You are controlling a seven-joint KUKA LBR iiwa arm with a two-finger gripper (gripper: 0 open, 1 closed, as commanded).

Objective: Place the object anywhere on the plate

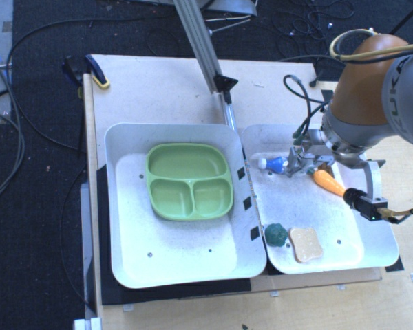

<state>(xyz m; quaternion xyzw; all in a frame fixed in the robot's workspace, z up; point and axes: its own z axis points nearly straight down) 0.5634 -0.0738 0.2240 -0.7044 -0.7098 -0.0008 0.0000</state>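
Observation:
A light green plate [190, 180] with three compartments lies in the left bin [127, 246]. The right bin [372, 249] holds several small items. A small blue and white object [272, 163] lies near that bin's back left. My gripper [297, 165] hangs low just to its right, touching or nearly touching it. An orange carrot [328, 181] lies just right of the gripper, partly under the wrist. A dark green lump [276, 234] and a tan slice of bread [306, 244] rest near the front of the right bin.
A slanted metal pole [201, 40] crosses the back of the bench and ends at the ridge between the bins. A black and orange cable part [369, 207] hangs from the arm over the right bin. Cables trail on the dark floor around the bench.

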